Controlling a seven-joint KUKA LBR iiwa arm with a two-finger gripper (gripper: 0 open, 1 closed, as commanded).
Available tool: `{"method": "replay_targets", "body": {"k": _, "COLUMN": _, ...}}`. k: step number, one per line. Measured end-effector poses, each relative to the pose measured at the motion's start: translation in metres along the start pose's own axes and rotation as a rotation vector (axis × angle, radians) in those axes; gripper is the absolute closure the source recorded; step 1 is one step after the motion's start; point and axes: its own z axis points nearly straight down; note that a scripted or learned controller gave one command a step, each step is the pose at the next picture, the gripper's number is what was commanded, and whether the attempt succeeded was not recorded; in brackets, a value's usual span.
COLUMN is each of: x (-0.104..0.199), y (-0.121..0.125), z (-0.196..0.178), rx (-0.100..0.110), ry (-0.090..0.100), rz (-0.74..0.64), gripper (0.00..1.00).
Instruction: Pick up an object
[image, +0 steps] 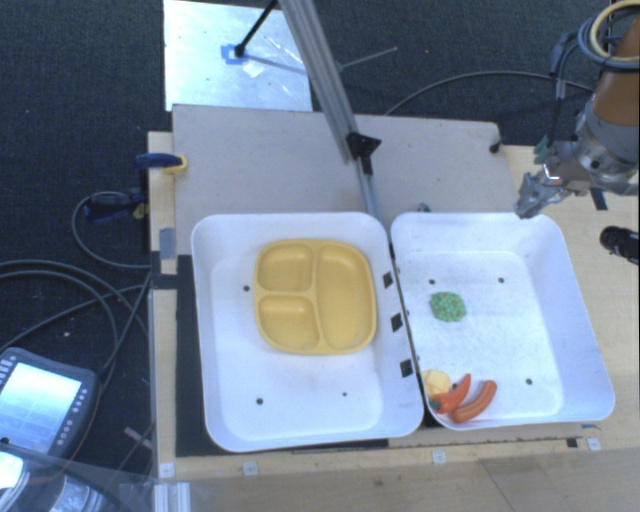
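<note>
In the right bin (560, 330) a green bumpy ball-like object (447, 306) lies near the middle. Two orange-red sausage shapes (466, 396) and a small yellow piece (436, 381) rest in that bin's near left corner. My gripper (530, 200) hangs above the far right rim of the right bin, well away from all of them, with nothing visible between its fingers.
A yellow divided plate (312, 296) sits in the left bin (230, 400). A slanted metal pole (330, 80) crosses the bench behind the bins. Cables and a handheld screen (40, 395) lie on the floor at left. A blue clamp (160, 160) grips the bench's left edge.
</note>
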Motion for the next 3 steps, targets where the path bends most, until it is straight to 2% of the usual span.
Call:
{"method": "replay_targets", "body": {"k": 1, "x": 0.050, "y": -0.007, "z": -0.002, "rx": 0.007, "ry": 0.003, "rz": -0.001, "gripper": 1.00}}
{"method": "replay_targets", "body": {"k": 3, "x": 0.163, "y": -0.032, "z": 0.024, "rx": 0.011, "ry": 0.004, "rz": -0.002, "gripper": 1.00}}
